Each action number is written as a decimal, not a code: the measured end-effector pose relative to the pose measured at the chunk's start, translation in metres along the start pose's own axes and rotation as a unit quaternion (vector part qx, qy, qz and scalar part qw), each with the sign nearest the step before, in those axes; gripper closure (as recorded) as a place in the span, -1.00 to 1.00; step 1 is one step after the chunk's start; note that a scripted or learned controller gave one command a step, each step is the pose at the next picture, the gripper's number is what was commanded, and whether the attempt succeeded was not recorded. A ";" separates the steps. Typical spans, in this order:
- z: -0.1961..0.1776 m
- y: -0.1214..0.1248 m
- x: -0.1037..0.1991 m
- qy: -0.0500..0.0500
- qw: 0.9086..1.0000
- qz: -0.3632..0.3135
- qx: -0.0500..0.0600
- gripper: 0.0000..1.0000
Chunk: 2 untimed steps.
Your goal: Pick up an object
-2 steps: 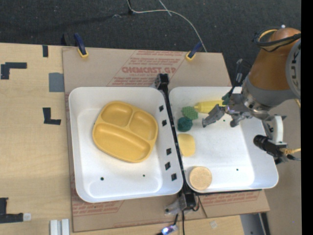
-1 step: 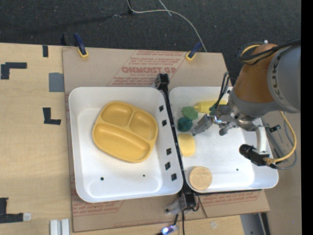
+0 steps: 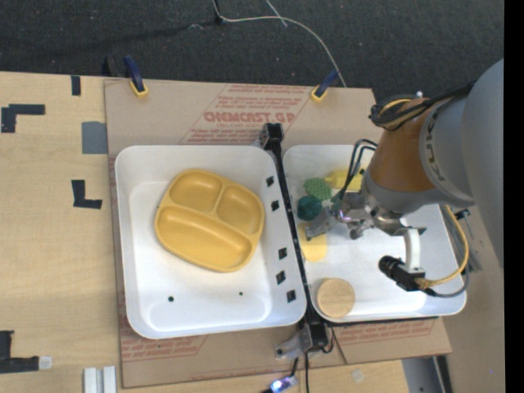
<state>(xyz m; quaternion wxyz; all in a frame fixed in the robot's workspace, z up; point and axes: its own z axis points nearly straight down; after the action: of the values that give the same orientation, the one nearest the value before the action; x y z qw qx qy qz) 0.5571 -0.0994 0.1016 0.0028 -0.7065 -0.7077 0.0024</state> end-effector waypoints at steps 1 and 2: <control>0.017 0.000 0.000 -0.001 1.000 0.000 -0.003 -1.00; 0.004 0.003 0.000 -0.002 1.000 0.000 -0.008 1.00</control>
<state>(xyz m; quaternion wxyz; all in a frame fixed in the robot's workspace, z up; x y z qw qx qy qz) 0.5600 -0.0990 0.0980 -0.0040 -0.7066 -0.7076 -0.0022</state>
